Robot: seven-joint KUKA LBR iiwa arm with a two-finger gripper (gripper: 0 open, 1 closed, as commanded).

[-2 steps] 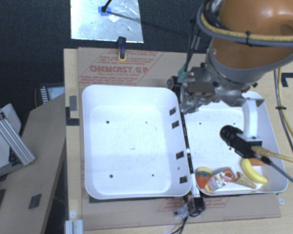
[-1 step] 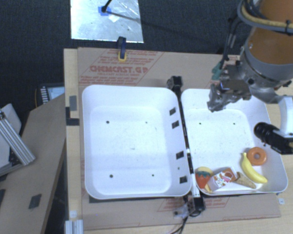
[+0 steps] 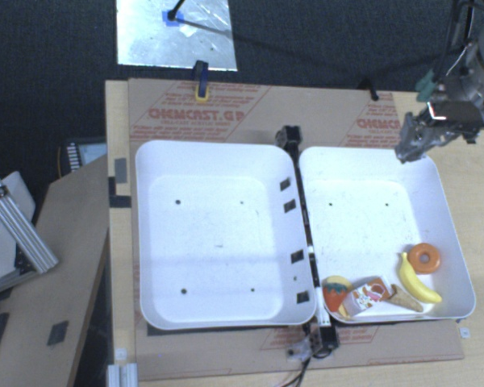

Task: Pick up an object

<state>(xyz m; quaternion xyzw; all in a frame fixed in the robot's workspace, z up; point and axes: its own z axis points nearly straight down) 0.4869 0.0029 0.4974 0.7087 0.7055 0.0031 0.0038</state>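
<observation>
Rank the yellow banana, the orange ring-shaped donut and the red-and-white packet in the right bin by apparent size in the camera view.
1. Yellow banana, the longest.
2. Red-and-white packet.
3. Orange ring-shaped donut, the smallest.
The packet and the donut look close in size, so their order is unsure. All three lie near the front of the right bin.

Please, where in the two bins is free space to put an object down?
The left bin has bare floor throughout. In the right bin, the floor is bare from the far wall down to the banana; the near edge is crowded by the banana, orange ring and packet.
</observation>
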